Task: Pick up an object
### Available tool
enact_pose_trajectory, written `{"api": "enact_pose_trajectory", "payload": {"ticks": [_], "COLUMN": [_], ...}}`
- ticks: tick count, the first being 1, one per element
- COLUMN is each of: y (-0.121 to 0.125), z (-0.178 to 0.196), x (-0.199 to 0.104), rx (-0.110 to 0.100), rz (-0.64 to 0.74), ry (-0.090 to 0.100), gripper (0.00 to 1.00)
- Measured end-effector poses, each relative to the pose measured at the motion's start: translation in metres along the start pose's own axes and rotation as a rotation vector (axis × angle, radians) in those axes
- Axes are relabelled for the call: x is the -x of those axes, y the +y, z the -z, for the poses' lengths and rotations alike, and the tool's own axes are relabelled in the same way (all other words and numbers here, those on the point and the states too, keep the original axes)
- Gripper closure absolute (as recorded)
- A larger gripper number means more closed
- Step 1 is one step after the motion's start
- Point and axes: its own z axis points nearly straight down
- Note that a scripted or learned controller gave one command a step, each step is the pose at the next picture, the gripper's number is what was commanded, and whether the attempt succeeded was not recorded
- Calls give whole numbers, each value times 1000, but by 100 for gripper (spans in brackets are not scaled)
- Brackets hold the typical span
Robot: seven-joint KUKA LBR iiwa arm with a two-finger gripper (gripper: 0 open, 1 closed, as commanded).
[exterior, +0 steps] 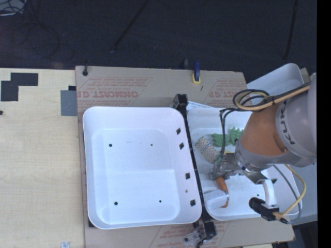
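**Arm low over the right bin, grip not readable**

The arm (pixel 279 130) enters from the right and bends down into the right bin (pixel 243 211). Its orange band sits above the wrist, with yellow and black cables looped over the top. The gripper (pixel 221 173) is low in the middle of that bin, at the left end of the wrist assembly. From this angle I cannot tell how far it is open, nor whether it has hold of anything; the wrist body covers most of it.

Contents of the right bin, as seen:
- An orange object (pixel 223 185), thin and slightly curved, lies on the bin floor directly under and just below the gripper. Contact with the gripper cannot be confirmed.
- A second small orange piece (pixel 225 204) lies nearer the front wall, close to the first.
- A green object (pixel 227 136) lies toward the back of the bin, partly hidden by the arm.
- A grey mesh-patterned object (pixel 205 146) lies just left of the green one, near the divider between the bins.

The left bin (pixel 98 138) stands beside the right one, their rims touching along a row of black clips (pixel 187 175). Both bins rest on a cardboard sheet (pixel 155 87) on the pale wooden bench (pixel 36 169)
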Motion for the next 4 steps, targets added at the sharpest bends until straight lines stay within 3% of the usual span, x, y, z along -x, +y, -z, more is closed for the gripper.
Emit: {"api": "enact_pose_trajectory", "payload": {"ticks": [1,2,3,4], "y": [-15,20,-22,-40], "z": [95,297,302,245], "x": [-91,-124,-112,-26], "rx": [7,17,0,-4], "rz": [13,9,4,-2], "ry": [3,1,-1,-2], "gripper": [100,100,100,100]}}
